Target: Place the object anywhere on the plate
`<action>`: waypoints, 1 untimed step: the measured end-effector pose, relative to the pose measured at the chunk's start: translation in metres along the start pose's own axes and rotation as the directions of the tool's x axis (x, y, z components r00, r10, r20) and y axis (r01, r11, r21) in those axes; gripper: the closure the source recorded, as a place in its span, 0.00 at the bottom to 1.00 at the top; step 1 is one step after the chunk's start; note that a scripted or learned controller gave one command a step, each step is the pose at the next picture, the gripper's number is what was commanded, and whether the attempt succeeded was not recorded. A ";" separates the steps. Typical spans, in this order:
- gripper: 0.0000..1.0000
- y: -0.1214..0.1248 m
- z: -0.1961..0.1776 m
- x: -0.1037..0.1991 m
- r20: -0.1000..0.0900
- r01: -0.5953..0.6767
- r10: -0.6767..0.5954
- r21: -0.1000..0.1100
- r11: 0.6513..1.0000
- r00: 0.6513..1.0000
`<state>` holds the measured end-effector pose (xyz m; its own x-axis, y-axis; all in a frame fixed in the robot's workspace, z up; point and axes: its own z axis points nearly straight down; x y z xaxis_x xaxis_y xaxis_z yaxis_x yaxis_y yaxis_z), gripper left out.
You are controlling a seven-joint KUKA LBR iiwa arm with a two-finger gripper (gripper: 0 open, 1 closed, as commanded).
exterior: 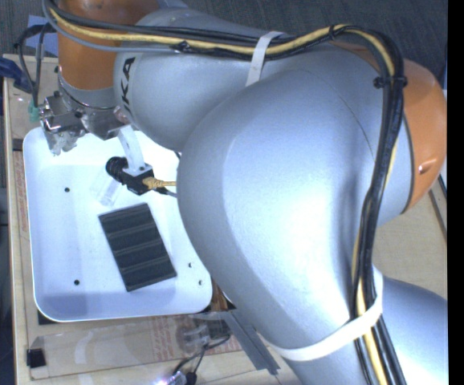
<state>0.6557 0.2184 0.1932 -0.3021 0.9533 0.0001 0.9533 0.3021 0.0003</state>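
Hovering the gripper (59, 130) at upper left, over the white bin's (47, 239) top corner.
Not managing to tell whether spread or pressed together. Taking the dark ribbed slab (137, 248), lying flat in the bin at lower left and well apart from the gripper, as the object; judging it light, stiff, thin, probably grippy; pinching across its shorter width looking safest.

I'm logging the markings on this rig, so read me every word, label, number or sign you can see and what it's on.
"KUKA": dark lettering running sideways on the grey arm beside the orange band; only partly legible, the rest curves out of sight.
Reddish print on the paper below the white bin: too blurred to read.
Dark ribbed slab in that bin: no text on it.
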 end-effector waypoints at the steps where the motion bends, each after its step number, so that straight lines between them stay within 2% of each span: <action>1: 1.00 -0.068 -0.052 -0.004 0.000 0.161 -0.161 0.003 0.987 0.987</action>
<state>0.5924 0.1938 0.2451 -0.4520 0.8920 0.0003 0.8920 0.4520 -0.0028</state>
